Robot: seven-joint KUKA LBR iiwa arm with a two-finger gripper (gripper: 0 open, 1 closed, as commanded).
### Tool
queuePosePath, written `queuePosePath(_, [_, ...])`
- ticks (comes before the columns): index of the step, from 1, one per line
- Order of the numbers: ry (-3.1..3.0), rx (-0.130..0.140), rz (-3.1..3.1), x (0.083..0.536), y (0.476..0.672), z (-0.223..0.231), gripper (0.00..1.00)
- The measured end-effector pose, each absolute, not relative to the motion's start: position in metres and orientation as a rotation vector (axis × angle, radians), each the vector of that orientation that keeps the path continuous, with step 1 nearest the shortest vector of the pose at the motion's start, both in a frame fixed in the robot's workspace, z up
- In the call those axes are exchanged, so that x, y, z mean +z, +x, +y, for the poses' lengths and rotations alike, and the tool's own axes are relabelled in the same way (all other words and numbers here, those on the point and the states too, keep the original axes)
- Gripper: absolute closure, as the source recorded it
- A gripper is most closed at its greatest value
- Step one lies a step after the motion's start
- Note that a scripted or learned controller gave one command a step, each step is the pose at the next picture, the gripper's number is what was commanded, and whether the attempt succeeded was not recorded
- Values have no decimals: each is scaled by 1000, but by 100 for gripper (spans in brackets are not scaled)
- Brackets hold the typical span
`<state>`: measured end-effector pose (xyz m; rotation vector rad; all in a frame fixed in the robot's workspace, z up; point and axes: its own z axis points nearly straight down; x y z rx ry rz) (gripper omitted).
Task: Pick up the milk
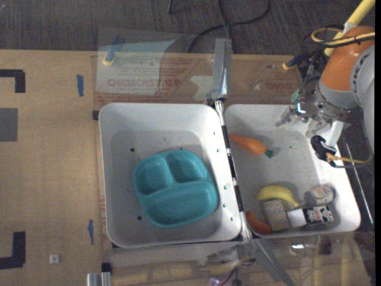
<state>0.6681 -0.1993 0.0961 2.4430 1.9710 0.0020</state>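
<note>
The milk (311, 215) is a small white carton with black markings. It lies on its side near the front right corner of the right bin (297, 159). My gripper (306, 117) hangs over the bin's back right corner, far behind the milk, below the arm's orange band (345, 58). Nothing shows in its grasp.
Around the milk lie a grey can (320, 193), a yellow banana (276, 193), a brown speckled block (274, 214) and a red sausage (258, 222). An orange carrot (250, 145) sits at the bin's back left. A teal divided plate (174, 187) rests in the left bin (119, 130).
</note>
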Motion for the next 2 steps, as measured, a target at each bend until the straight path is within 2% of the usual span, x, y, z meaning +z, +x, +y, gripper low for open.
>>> queuePosePath(1, [2678,-10,1648,86,665,-189,0])
queuePosePath(2, [2754,2,1506,281,667,-205,0])
